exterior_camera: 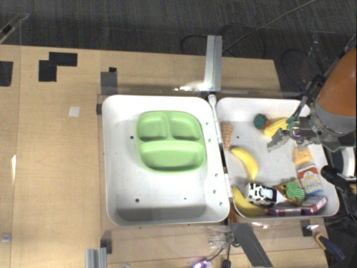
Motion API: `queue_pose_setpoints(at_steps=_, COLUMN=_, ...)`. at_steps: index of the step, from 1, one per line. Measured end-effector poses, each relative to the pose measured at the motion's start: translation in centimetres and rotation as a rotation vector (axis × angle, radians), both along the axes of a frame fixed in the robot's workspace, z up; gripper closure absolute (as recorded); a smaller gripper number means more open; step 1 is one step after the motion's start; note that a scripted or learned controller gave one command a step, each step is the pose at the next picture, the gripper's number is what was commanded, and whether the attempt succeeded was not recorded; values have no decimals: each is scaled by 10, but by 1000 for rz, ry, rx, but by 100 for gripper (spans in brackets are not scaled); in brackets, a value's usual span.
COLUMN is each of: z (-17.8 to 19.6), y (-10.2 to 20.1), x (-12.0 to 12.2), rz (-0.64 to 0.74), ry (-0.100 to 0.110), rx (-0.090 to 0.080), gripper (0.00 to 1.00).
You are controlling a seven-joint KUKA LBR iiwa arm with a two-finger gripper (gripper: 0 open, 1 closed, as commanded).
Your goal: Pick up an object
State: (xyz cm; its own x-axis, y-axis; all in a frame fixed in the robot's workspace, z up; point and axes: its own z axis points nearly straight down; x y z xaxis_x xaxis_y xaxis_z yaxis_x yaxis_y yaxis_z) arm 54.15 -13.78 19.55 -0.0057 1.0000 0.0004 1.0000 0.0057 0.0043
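Bottom clutter: a small black-and-white cow toy (260, 193) lies on a yellow banana (248, 206), just below the landmark curved yellow plastic banana (245, 162).
Landmark banana: my pick; mid right white bin (245, 111), apart from its neighbours. Likely light, stiff, slick; take it across the middle.
Gripper (282, 135): right of it; fingers apart, nothing between them.
Obstacles: tan cone (226, 134) just left above; green ball (260, 121) farther up.
Left: green divided plate (169, 140).

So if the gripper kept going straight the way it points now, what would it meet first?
Probably the bare floor of the right bin: the gripper points down-left, short of the banana. Depth is unclear.
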Motion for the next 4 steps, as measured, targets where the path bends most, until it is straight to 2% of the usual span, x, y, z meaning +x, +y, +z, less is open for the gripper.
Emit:
queue_pose_setpoints(at_steps=1, z=-91, y=47, x=44, rz=49, ry=1, rx=0, gripper=0)
queue_pose_setpoints(at_steps=2, z=-105, y=-21, x=27, rz=9, ry=-9, rx=-4, gripper=0)
queue_pose_setpoints(at_steps=3, z=-104, y=38, x=-25, rz=68, ry=-13, rx=-2, gripper=0)
queue_pose_setpoints(at_steps=4, z=-92, y=40, x=-22, rz=69, ry=-20, rx=2, gripper=100)
